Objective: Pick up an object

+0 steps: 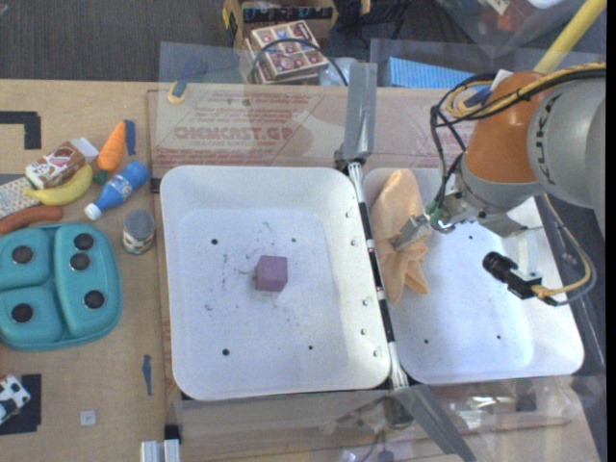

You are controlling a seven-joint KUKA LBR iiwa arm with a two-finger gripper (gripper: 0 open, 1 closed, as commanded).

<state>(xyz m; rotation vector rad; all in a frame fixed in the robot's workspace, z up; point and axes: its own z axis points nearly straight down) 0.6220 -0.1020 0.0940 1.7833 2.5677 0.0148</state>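
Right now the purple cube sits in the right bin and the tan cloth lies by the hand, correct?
Not quite. The camera view shows the purple cube in the left bin, not the right. The tan cloth does lie by the hand.

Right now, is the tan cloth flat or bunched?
Bunched: the cloth is crumpled against the right bin's left wall, with the hand at it.

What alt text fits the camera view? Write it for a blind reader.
The grey arm's tool sits at a crumpled tan cloth against the right white bin's left wall. A small purple cube lies alone in the left white bin.
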